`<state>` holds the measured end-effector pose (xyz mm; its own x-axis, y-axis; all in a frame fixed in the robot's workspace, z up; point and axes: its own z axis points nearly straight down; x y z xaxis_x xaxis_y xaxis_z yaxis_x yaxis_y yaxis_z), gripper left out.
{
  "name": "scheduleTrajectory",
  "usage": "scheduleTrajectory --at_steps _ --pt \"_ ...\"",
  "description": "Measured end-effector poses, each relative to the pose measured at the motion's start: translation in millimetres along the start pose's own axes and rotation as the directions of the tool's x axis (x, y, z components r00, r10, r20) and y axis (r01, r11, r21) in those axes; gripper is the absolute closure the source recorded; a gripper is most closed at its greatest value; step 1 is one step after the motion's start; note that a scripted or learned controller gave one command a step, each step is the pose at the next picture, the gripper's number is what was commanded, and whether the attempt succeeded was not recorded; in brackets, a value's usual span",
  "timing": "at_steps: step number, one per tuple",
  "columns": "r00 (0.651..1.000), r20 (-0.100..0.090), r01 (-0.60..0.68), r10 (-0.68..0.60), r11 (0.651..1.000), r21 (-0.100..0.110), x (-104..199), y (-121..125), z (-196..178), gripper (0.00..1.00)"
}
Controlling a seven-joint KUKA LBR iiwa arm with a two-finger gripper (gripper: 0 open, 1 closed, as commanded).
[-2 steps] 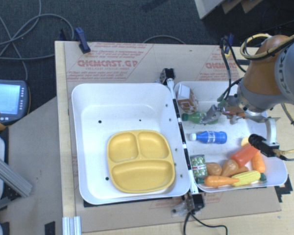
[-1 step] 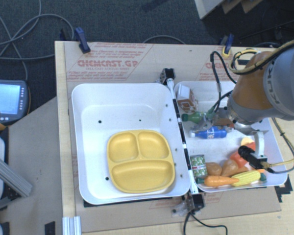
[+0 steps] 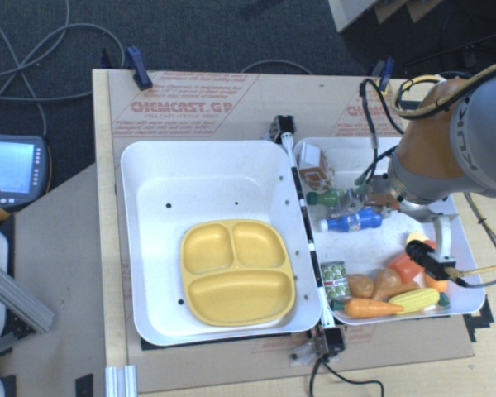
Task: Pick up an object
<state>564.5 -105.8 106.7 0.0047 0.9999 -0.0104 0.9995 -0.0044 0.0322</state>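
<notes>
We are in the approach: the gripper (image 3: 372, 190) hangs low in the right bin (image 3: 471, 304), beside the blue bottle (image 3: 353, 220). We cannot tell its grip. Next, we must settle squarely over the bottle.

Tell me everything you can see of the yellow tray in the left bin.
The yellow tray is a rounded-corner divided plate, plastic by its look, with two small compartments at the far side and one wide one nearer the camera. It lies flat, right way up, in the near half of the left bin, with nothing in its compartments.
</notes>
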Motion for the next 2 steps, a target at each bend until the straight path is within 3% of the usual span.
scheduleTrajectory --at_steps 1,2 --pt "1.000 -0.012 0.012 -0.012 1.000 0.026 70.1 -7.3 -83.7 1.00" --pt "1.000 -0.011 0.000 0.000 0.999 0.037 5.1 -13.7 -44.9 1.00"
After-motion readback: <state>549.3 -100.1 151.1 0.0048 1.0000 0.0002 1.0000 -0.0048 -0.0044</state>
